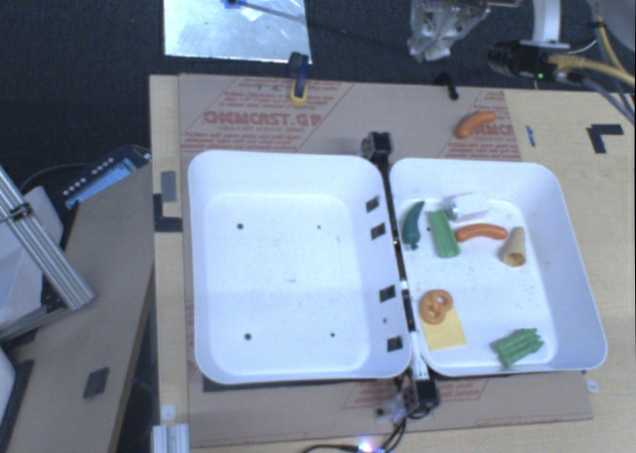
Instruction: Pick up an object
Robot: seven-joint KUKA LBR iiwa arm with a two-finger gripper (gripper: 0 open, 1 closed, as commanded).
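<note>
Best gripped across its narrow middle: the sausage (481, 232), probably light, stiff toy plastic and slick, lying in the right bin (581, 287) toward its far side; state of the jaws impossible to tell.

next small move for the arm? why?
Probably swing the gripper toward the camera until it is over the right bin, then descend. It sits high beyond the bench's far edge, nothing visible between its fingers, while the items, such as the orange sausage, lie in that bin.
</note>
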